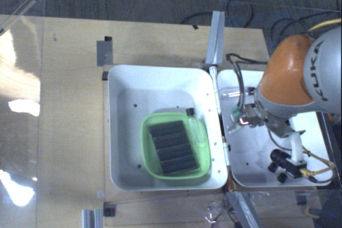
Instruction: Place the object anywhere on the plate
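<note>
A green plate (151, 165) lies in the left bin (123, 115), toward its front right. A dark ridged rectangular object (171, 147) rests flat on the plate, covering most of its middle. A clear bottle with a black cap (196, 133) lies along the plate's right side, cap pointing to the back. My gripper (239, 117) hangs over the left part of the right bin (248, 168), below the orange-banded wrist (286, 75) and apart from the plate. The arm hides much of it.
A divider wall (220, 125) separates the two bins. A grey metal post (216, 40) stands behind the divider. A black fitting with a yellow cable (286, 164) hangs from the arm over the right bin's front. Bare wooden bench (53, 115) lies to the left.
</note>
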You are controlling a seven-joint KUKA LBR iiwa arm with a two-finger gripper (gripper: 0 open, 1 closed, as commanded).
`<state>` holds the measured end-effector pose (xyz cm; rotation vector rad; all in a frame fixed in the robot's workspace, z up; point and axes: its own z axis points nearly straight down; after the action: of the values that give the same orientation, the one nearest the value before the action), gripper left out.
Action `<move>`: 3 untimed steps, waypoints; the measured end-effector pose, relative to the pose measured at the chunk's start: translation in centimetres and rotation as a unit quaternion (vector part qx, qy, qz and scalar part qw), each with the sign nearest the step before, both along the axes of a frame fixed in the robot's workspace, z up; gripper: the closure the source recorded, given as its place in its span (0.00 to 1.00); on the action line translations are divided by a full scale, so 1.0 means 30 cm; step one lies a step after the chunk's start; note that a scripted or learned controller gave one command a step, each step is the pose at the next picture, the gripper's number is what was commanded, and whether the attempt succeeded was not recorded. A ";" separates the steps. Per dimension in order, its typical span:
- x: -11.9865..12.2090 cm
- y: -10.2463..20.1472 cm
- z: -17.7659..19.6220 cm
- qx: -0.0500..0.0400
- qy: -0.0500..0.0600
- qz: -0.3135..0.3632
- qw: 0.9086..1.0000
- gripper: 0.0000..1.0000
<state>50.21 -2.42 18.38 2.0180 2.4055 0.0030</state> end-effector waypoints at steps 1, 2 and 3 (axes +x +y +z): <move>0.000 0.000 0.000 0.000 0.000 0.000 1.000 0.00; 0.151 0.223 0.005 0.000 -0.002 0.020 1.000 0.00; 0.159 0.225 0.043 0.001 -0.005 0.022 1.000 1.00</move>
<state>54.98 4.34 19.67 1.9613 2.4432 0.0159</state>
